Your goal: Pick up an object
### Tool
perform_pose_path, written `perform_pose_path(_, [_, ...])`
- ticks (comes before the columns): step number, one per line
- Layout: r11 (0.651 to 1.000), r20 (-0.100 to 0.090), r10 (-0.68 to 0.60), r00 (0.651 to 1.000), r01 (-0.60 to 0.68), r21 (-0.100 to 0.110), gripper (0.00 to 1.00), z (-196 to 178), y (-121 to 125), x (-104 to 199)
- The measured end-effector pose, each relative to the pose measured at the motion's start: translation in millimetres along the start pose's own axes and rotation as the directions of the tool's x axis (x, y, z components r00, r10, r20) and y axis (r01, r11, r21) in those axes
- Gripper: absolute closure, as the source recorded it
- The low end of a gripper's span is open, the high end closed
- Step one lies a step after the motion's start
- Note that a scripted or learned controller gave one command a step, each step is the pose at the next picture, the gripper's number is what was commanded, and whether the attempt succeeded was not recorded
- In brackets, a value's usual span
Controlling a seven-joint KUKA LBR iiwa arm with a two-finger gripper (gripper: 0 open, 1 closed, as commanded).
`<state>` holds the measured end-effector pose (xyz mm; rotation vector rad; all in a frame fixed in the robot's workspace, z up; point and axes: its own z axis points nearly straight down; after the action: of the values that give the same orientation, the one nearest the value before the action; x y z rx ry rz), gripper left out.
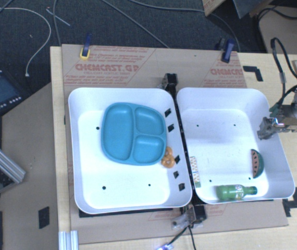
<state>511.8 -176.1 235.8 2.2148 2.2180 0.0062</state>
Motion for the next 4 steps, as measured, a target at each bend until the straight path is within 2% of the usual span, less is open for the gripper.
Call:
perform_pose_path(1, [1.0, -0.001, 0.0, 1.0, 0.0, 0.003, 1.0, -24.2, 1.3, -0.2])
perform_pose_path(2, [1.0, -0.006, -0.004, 1.0, 0.004, 0.011, 1.0, -10.8, -3.6, 57.1])
perform_pose_path(4, [1.0, -0.006, -0.006, 1.0, 0.006, 0.011, 1.0, -10.2, 7.0, 173.1])
